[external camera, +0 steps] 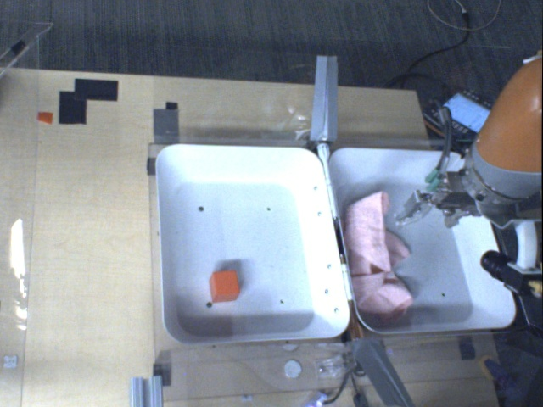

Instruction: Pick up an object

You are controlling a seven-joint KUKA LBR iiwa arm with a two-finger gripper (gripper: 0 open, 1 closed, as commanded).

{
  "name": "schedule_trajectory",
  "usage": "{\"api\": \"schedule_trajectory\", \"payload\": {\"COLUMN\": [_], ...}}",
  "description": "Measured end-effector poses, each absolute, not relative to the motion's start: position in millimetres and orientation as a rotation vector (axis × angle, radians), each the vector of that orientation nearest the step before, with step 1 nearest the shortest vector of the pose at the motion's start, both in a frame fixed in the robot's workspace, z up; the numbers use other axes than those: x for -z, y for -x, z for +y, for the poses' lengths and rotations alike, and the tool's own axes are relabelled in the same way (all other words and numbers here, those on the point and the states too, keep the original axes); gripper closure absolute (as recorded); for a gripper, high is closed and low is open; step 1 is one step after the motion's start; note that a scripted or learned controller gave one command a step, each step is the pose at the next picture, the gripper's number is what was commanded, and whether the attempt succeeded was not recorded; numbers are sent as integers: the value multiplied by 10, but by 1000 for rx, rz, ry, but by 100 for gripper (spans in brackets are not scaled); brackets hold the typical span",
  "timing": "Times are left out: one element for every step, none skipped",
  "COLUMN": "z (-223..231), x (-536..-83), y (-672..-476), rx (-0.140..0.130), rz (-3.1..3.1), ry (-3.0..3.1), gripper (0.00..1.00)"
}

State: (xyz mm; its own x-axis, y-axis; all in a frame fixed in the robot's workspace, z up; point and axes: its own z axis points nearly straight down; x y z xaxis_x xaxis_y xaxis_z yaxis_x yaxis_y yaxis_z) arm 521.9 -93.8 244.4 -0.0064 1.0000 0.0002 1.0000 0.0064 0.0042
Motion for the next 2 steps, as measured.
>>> {"api": "schedule_trajectory", "payload": {"z": [-1248, -947], "x": [-1564, -922], "y": [-5420, -5498], "rx": [-3, -14], "rz": [2241, 2463], "ry": [-2199, -1925], "gripper": [0, 0]}}
